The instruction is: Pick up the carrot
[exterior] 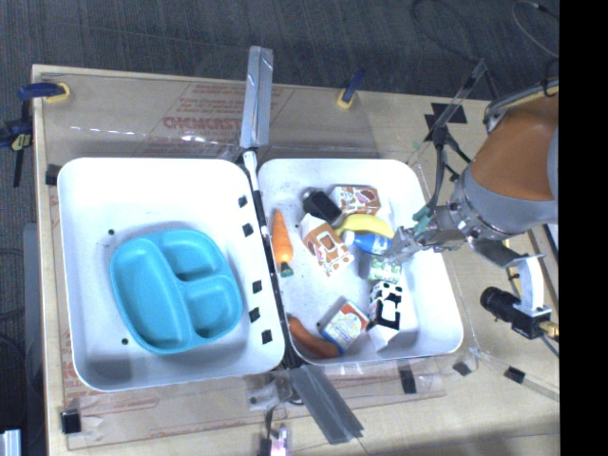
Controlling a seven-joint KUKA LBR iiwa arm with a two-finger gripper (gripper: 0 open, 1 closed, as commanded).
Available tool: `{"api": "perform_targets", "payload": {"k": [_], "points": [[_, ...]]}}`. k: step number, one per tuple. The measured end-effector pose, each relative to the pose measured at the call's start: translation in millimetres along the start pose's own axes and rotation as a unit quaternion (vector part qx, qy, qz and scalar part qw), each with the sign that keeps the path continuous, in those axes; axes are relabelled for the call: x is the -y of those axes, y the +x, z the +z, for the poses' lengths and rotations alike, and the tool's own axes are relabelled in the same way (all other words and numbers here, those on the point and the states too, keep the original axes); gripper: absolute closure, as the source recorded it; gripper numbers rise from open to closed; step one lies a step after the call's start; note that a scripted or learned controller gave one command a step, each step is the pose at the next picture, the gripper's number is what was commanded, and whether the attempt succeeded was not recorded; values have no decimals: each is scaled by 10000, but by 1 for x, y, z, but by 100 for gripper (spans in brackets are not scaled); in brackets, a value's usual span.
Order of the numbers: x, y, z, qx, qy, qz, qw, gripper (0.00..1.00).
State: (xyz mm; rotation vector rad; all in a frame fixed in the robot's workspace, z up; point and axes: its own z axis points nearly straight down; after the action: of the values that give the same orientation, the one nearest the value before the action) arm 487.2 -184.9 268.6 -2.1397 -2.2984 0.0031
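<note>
The carrot point(281, 237) is orange with a dark green stub at its near end. It lies lengthwise along the left wall of the right bin point(439, 297), close to the divider between the bins. My gripper point(405, 241) hangs over the right side of that bin, above a small green and white item point(384, 268) and beside a blue item point(371, 243). It is well to the right of the carrot, with a pile of objects between them. Nothing shows in its grasp.
Crowded in the right bin are a yellow banana point(369, 224), a black item point(318, 203), orange-patterned cartons point(328, 246), a black-and-white carton point(387, 305), a small box point(342, 326) and a brown sausage point(312, 338). A blue divided tray point(176, 288) sits in the left bin point(81, 198).
</note>
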Motion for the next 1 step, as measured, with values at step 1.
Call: {"api": "perform_targets", "payload": {"k": [1], "points": [[7,51,54,-13,18,1148,9934,100]]}}
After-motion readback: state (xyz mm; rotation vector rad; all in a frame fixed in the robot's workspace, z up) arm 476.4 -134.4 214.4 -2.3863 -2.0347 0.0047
